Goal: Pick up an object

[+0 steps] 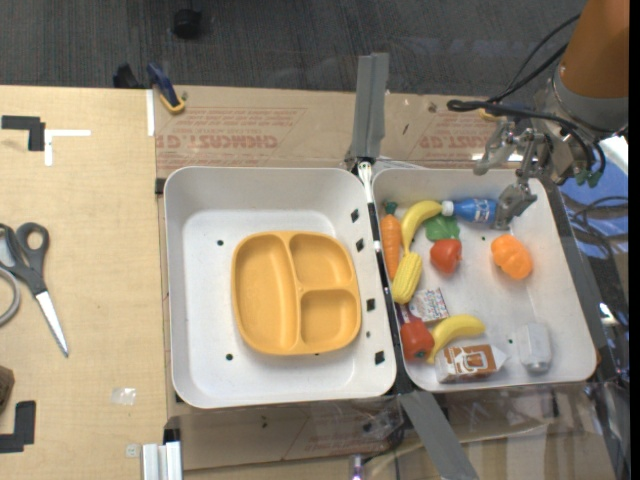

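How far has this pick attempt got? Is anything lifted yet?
Nothing looks done: every toy lies in the right bin, and the yellow divided plate sits in the left bin. In hand: the claw hovers over the right bin's far edge, near the small bottle and the orange fruit, with nothing visible between its fingers. Left: descend, grasp, lift.

The arm (600, 38) runs off the top right corner, so most of it is cut away. The scissors (30, 278) lose a handle at the left edge. A red toy (415, 340) sits half under a banana (455, 330).
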Robot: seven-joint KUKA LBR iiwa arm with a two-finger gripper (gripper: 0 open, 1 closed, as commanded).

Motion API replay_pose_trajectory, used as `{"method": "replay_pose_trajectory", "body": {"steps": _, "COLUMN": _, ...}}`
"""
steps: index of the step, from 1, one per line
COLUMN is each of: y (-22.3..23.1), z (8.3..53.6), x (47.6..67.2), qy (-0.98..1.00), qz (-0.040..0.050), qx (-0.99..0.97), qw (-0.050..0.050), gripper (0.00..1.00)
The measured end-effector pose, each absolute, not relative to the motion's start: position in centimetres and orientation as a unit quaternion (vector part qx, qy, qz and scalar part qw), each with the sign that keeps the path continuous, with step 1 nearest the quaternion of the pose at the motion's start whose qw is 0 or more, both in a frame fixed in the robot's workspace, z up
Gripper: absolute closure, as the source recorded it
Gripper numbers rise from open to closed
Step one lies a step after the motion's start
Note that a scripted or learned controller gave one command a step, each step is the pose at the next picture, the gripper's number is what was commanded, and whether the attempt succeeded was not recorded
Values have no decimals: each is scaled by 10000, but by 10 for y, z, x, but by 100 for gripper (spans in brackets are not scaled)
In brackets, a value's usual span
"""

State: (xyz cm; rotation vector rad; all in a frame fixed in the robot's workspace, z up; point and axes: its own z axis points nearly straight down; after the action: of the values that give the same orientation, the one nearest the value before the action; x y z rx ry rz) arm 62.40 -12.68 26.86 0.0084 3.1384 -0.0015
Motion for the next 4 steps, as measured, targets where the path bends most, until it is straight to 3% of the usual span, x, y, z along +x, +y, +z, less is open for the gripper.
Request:
{"method": "replay_pose_trajectory", "body": {"steps": 1, "y": -165, "z": 109, "x": 613, "qy": 9987, "qz": 1, "qx": 507, "qw": 11, "gripper": 0}}
{"method": "replay_pose_trajectory", "body": {"steps": 2, "y": -213, "z": 94, "x": 587, "qy": 9983, "qz": -4, "qx": 591, "qw": 24, "gripper": 0}}
{"method": "replay_pose_trajectory", "body": {"steps": 3, "y": -212, "z": 104, "x": 589, "qy": 9983, "qz": -10, "qx": 573, "qw": 49, "gripper": 100}}
{"method": "replay_pose_trajectory", "body": {"steps": 4, "y": -148, "z": 93, "x": 597, "qy": 9896, "qz": 2, "qx": 1439, "qw": 12, "gripper": 100}}
